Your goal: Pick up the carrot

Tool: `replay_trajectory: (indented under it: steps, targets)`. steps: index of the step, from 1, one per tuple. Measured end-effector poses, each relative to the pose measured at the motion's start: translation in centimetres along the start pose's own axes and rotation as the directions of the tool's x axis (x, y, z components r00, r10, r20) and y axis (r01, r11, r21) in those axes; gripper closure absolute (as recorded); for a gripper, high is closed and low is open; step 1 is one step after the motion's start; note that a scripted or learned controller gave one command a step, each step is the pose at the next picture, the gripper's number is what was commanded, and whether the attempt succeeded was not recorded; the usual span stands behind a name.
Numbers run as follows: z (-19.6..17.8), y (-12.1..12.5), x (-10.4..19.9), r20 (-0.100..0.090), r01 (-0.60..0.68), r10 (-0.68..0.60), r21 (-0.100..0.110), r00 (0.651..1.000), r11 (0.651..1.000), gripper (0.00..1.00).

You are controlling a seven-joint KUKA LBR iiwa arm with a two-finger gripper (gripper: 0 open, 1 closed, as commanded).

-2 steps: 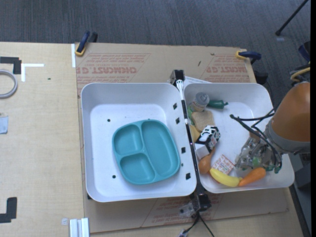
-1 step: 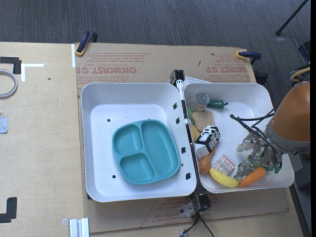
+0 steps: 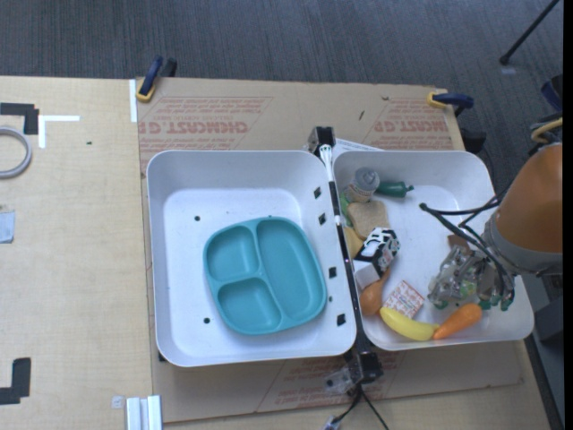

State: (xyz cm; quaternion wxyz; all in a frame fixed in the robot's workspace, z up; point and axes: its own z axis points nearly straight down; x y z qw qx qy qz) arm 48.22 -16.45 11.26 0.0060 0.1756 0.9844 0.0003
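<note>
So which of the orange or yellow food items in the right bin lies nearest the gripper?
The carrot, lying at the bin's near edge just below the gripper. The banana lies further left beside it, and the small orange piece further left still.

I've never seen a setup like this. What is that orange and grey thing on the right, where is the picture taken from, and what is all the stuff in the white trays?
The picture comes from one camera fixed above the bench, looking down at a slant. The orange and grey shape is a robot arm reaching in from the right; the metal tangle at its end is its gripper, the part that grasps. Two shallow white bins sit side by side. The left bin holds a teal divided plate. The right bin holds toy food: the carrot near its front edge, a banana beside it, and a black-and-white toy cow. The gripper hovers just above the carrot; I cannot tell that it grips anything.
</note>
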Motion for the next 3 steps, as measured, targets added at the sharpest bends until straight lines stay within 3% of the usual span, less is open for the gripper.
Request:
replay_trajectory:
  steps: [1,2,3]
  targets:
    - [0.0,0.0,0.0,0.0,-0.001,0.001,0.0,1.0,1.0,0.0]
    - [1.9,-0.7,0.0,-0.004,0.233,-0.233,0.001,0.972,0.972,0.0]
    - [1.8,-0.3,-0.2,0.007,0.53,-0.53,-0.012,0.848,0.848,0.0]
